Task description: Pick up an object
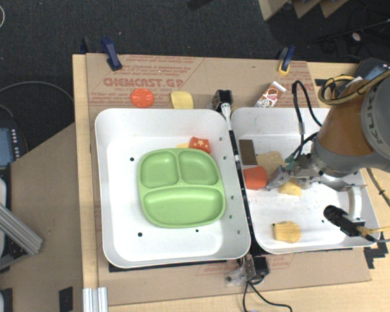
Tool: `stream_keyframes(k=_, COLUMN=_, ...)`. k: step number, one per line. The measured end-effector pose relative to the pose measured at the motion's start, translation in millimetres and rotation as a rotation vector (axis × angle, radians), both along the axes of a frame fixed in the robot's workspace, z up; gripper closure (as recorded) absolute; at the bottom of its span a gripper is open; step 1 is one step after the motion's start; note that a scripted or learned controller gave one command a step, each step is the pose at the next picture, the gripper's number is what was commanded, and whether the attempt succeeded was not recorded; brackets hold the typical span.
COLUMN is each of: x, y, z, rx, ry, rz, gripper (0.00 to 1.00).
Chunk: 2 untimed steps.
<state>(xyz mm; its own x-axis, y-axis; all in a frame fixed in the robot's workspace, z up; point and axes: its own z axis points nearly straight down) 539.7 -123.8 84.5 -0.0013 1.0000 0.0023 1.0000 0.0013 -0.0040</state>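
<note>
My gripper [283, 177] reaches in from the right, low over the right bin [273, 119], under the orange-banded wrist [344, 132]. An orange-red block [254, 177] lies just left of it. A pale yellow piece [291, 189] sits right beneath the gripper. A tan square [269, 160] lies just above it, next to a brown rectangle [246, 152]. A yellow crinkled piece [286, 231] rests near the bin's front. I see nothing between the fingers.
The left bin [117, 135] holds a green divided plate [181, 187], with a red item [199, 144] at its far edge. On the board behind lie an orange disc [142, 97], a yellow piece [181, 99] and a small packet [269, 95]. Blue clamps hold the back edge.
</note>
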Motion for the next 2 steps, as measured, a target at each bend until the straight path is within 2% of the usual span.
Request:
stream_keyframes(k=1, x=1, y=-1, z=10, rx=-0.002, ry=-0.004, rz=-0.002, gripper=1.0)
stream_keyframes(k=2, x=23, y=85, z=106, rx=-0.001, ry=-0.014, rz=0.008, gripper=1.0)
